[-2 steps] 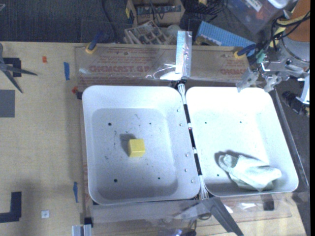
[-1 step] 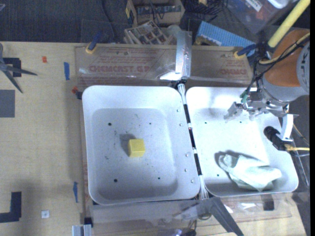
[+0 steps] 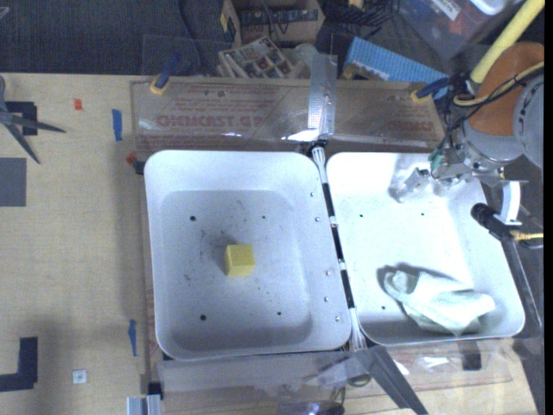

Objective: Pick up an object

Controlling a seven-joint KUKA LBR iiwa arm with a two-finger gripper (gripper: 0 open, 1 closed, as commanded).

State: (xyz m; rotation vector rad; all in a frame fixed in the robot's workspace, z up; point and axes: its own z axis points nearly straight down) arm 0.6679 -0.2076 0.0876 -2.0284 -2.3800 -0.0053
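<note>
A small yellow cube (image 3: pixel 240 259) rests near the middle of the left bin (image 3: pixel 164 232). A crumpled white and pale green cloth (image 3: pixel 442 302) lies in the near right corner of the right bin (image 3: pixel 380 227). My gripper (image 3: pixel 412 182) hangs over the far part of the right bin, reaching in from the right. It is well away from the cloth and far from the cube. I see nothing in it.
A clear plastic wall (image 3: pixel 233 115) stands behind both bins. A metal divider (image 3: pixel 335 249) separates the bins. Cables and a black fitting (image 3: pixel 494 219) sit at the right bin's right rim. Clutter fills the area behind the bench.
</note>
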